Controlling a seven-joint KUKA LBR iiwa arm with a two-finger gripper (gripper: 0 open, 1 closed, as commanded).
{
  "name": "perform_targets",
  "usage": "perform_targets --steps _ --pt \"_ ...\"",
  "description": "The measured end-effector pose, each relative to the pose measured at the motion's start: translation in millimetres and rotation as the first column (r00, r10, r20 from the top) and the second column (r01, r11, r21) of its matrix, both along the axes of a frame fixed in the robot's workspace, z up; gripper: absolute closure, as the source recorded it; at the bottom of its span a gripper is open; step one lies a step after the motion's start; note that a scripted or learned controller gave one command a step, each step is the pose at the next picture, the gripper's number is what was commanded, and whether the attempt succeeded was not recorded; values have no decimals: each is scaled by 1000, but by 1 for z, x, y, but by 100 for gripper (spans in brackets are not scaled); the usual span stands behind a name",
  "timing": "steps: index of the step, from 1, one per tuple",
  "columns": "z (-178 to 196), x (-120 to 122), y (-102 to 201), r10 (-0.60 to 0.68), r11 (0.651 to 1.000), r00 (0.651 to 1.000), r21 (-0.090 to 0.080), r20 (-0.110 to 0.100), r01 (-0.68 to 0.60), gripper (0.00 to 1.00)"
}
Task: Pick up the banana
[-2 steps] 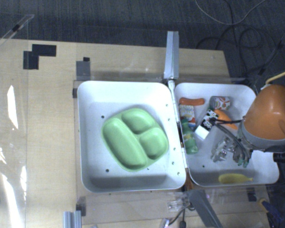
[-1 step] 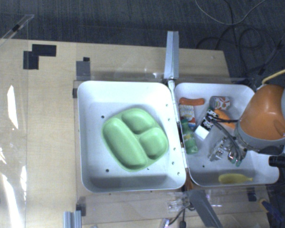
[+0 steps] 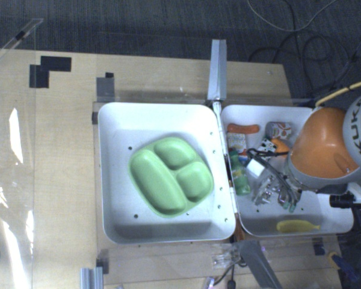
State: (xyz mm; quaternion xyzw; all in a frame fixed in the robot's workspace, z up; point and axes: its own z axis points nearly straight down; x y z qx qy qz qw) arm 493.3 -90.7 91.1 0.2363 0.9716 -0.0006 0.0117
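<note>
- The banana [image 3: 297, 226] lies untouched at the near edge of the right bin [image 3: 343, 224].
- The gripper [image 3: 277, 192] hovers just above it; whether it's spread, I cannot tell.
- Approach step, I reckon; next it must drop onto the banana.

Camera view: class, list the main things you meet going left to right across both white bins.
Green three-compartment plastic tray → metal divider rail between the bins → yellow banana → orange-banded grey robot arm.
</note>
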Motion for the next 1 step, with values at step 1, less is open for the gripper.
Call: perform_targets --steps 1 --pt "0 30 -12 112 994 994 5 -8 -112 100"
